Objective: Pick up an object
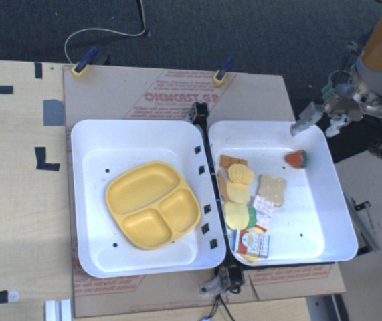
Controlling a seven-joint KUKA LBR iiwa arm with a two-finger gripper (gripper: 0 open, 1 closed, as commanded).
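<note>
Object to be picked: none is yet chosen, but the likeliest candidate is the small red strawberry-like toy (296, 158), which lies alone near the far right wall of the right bin (324, 209), well apart from the other pieces. The claw (318, 120) hangs just beyond that bin's far right corner, its two fingers spread and nothing between them. Along the right bin's left side lies a crowded cluster: yellow food pieces (237, 194), a tan cracker-like slab (271, 189) and a small printed packet (252, 244), several touching or overlapping. The left bin (87, 199) holds a yellow divided plate (152, 204). To do this step well, the claw should probably descend on the isolated red toy rather than the cluster, where neighbours could be pinched or pushed. The fingers should straddle the toy with clearance from the bin wall, then close only once low enough. The toy's rounded shape may let it slip sideways.
</note>
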